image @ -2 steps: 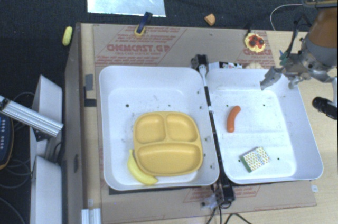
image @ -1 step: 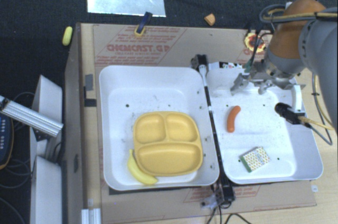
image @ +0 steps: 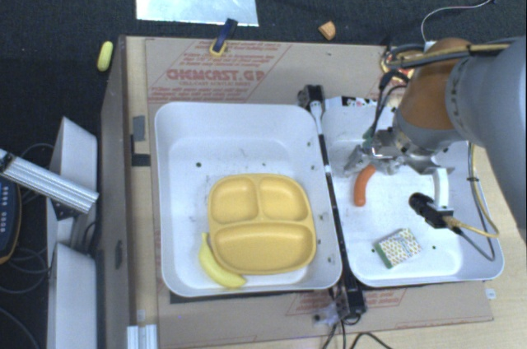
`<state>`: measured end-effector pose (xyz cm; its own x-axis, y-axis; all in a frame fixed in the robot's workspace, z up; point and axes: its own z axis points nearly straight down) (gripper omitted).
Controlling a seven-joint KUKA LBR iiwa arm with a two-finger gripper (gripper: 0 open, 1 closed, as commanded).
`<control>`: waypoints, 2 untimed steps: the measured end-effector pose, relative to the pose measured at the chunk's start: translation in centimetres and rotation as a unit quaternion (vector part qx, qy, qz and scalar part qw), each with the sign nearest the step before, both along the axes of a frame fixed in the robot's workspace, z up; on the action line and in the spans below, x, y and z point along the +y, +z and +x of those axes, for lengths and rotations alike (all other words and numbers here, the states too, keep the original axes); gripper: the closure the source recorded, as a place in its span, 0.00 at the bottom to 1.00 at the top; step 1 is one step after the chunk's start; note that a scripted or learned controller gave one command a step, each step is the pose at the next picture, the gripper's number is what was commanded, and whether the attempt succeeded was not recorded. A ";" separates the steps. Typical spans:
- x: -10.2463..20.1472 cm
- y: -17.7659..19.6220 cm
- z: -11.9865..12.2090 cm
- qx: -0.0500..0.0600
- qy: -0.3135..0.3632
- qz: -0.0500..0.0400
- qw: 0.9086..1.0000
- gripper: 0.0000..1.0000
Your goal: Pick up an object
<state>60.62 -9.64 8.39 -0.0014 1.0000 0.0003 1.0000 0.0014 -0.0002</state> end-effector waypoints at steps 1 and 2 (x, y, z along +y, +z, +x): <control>0.0 1.1 0.1 -0.002 0.000 0.000 1.000 1.00; 6.5 10.1 -1.4 -0.002 0.001 0.000 1.000 1.00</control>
